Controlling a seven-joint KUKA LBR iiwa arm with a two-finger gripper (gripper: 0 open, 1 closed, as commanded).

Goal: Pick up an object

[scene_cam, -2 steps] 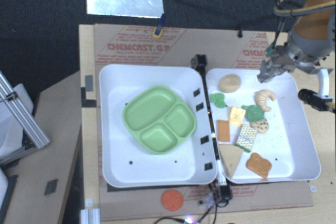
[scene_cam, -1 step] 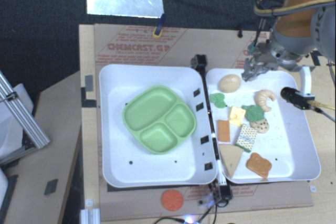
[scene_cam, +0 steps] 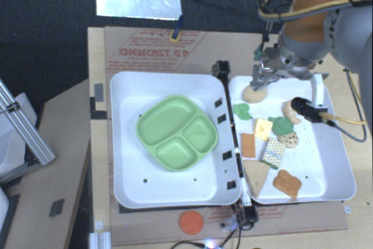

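Gripper is seen low over the far-left corner of the right bin, directly above a round tan cookie; whether the cookie is touched or clasped cannot be told, nor the tool's state. The cookie is judged the nearest target, straight beneath the tool. The other 8 or so food pieces lie nearer the camera, toward the bin's middle.
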